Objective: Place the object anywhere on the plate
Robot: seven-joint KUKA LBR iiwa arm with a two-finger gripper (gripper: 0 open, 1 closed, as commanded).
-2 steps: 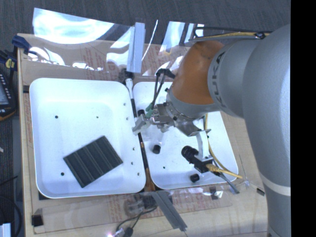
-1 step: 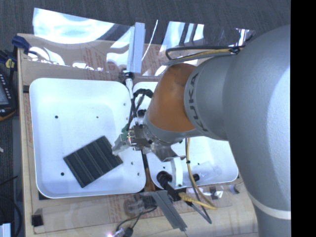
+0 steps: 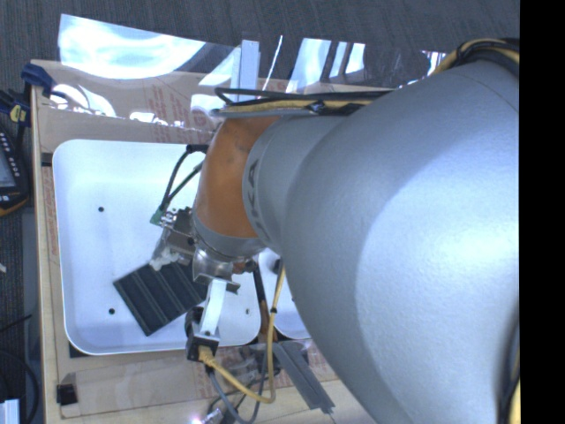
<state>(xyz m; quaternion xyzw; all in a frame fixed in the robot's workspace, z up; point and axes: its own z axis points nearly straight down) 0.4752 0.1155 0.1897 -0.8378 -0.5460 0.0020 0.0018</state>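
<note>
Grey arm (image 3: 397,237) bent low over left bin (image 3: 88,237), beside dark ribbed plate (image 3: 159,297).

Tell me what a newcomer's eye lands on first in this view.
The huge grey arm takes up the view's right half, its orange band near the centre. Below the band, a dark ribbed slab lies tilted in the left white bin.

Robotics lab/test cell: industrial arm (image 3: 388,219) w/ exposed cabling, white bin (image 3: 79,237) on plywood surface (image 3: 132,382), clamp (image 3: 35,78) at edge, grey carpet (image 3: 177,7) beyond.
</note>
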